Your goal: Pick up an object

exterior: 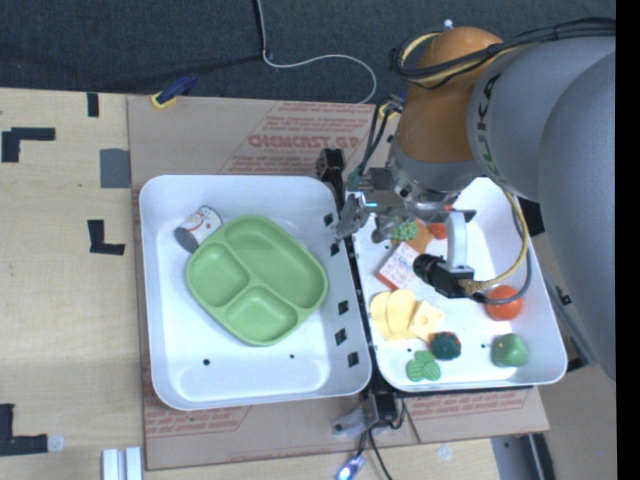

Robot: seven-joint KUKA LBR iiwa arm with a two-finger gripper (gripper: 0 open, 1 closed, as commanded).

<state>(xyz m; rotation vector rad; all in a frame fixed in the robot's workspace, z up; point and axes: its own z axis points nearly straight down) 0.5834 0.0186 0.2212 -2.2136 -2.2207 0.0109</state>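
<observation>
Bins stand side by side on a brown cardboard sheet (300,133), and the right bin (540,368) serves as landmark for all places. The left bin (160,268) touches its left wall and holds a green divided plate (258,280); a small grey and white object (196,228) lies just beside the far left edge of that plate. The arm (520,98), grey with an orange band, hangs over the far half of the right bin, and the gripper (400,230) is low near the bin's far left corner, over a small green and orange item (412,232). Whether it is clenched or released I cannot tell, because the wrist hides it. Inside the right bin, a red and white card (397,266) lies just beside the gripper, toward the near side. Yellow pieces (402,315) rest near the left wall. A green leafy toy (423,368) sits at the near left corner, a dark teal and red object (445,345) just beside it. An orange ball (505,305) and a green ball (511,349) lie by the right wall.
</observation>
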